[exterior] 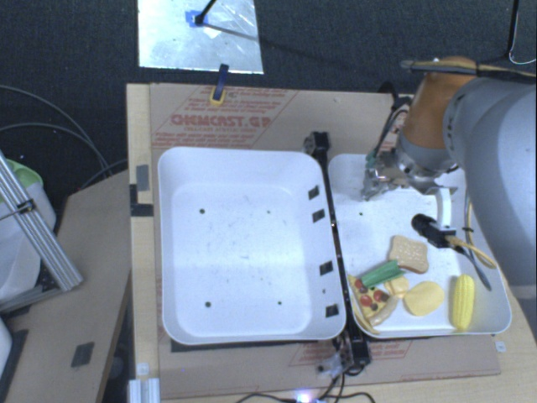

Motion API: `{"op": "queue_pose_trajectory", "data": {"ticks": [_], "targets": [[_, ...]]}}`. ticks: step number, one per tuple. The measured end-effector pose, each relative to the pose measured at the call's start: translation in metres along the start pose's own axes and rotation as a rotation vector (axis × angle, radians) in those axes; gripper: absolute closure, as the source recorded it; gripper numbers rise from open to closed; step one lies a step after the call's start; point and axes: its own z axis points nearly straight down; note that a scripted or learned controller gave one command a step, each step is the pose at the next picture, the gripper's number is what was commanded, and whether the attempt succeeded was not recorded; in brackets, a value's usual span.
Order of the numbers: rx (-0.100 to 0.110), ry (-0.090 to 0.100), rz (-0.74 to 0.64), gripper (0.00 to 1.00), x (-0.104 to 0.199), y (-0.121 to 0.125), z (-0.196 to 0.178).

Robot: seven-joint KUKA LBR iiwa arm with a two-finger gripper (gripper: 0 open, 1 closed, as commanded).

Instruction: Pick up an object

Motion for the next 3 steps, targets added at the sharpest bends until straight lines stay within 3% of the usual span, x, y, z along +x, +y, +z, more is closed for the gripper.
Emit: {"op": "queue_pose_trajectory", "data": {"ticks": [1,2,3], "targets": [[0.006,0.006,-0.004,1.00,0.094,-0.059,-0.102],[0.013,0.006,-0.006,1.00,0.196,-0.111,-0.096],[-0.007,0.011,-0.007,1.00,0.282,-0.112,-0.251]]}}
